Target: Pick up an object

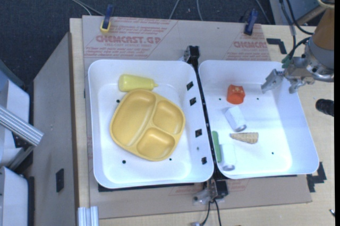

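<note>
One arm (323,42) from right | gripper (281,80) over right bin's (303,129) far corner | fingers spread, holding nothing

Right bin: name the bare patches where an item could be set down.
Right bin: bare floor right of the tan wedge, toward its right wall. Crowded left strip: orange piece, white cylinder, green stick.
</note>
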`<state>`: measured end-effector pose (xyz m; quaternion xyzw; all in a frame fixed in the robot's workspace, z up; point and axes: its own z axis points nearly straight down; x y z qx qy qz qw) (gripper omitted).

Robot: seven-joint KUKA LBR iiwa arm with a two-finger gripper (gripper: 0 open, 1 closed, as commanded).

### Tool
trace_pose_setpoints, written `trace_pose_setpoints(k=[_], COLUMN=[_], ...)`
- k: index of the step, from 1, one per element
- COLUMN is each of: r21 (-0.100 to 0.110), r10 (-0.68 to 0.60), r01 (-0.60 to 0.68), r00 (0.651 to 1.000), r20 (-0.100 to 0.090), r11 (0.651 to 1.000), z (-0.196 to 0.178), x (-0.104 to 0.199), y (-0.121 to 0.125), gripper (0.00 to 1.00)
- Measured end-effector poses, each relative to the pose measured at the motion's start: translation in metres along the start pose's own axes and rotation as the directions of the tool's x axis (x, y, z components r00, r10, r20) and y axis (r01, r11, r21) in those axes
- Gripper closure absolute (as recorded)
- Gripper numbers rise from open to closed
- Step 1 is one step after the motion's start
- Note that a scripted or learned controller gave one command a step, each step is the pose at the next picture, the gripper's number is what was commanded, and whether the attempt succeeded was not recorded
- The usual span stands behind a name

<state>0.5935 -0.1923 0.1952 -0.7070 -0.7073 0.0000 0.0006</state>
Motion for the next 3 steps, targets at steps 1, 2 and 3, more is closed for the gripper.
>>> trace_pose_setpoints(k=[1, 2, 3], r21=[-0.003, -0.021, -0.021], r10=[-0.002, -0.001, -0.004], r01=[0.002, 0.001, 0.004], r00=[1.0, 1.0, 1.0], r20=[0.0, 0.009, 0.007], r11=[1.0, 1.0, 1.0], z=[-0.012, -0.17, -0.303], x=[0.0, -0.015, 0.011], y=[0.001, 0.009, -0.001], gripper=[1.0, 1.0, 1.0])
